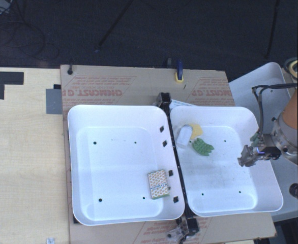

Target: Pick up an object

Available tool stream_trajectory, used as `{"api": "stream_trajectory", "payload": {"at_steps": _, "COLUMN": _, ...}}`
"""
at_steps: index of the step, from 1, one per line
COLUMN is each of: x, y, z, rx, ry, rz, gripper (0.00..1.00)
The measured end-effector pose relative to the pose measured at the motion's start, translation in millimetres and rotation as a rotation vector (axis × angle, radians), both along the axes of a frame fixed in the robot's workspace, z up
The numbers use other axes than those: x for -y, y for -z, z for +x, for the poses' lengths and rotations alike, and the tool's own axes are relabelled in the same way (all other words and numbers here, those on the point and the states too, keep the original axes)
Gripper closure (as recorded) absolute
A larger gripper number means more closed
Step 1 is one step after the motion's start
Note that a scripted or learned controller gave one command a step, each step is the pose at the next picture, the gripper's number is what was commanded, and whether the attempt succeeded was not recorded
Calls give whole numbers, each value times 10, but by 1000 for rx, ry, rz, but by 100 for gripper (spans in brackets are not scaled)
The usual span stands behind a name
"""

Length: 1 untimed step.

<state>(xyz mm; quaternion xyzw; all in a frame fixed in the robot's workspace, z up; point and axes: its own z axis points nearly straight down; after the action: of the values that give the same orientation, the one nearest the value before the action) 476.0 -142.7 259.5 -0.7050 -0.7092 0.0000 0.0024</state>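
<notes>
My gripper point(247, 158) hangs over the right side of the right bin point(240, 203), well to the right of the objects there. Near that bin's upper left lie a green knobbly object point(203, 147), a yellow piece point(196, 130) and a pale bluish-white object point(183, 134), close together. A small patterned card box point(158, 184) lies in the left bin point(88, 207), near its lower right corner. Nothing shows between the gripper's fingers.
The two white bins sit side by side on a cardboard sheet point(113, 88), joined by black clips point(164, 99) along the middle divider. A pale wooden bench top point(22, 161) extends to the left. The arm's wrist point(286, 141) enters from the right edge.
</notes>
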Motion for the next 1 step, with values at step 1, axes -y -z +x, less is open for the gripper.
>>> {"api": "stream_trajectory", "payload": {"at_steps": 1, "x": 228, "y": -1000, "z": 5, "rx": 12, "ry": 6, "rz": -7, "gripper": 100}}
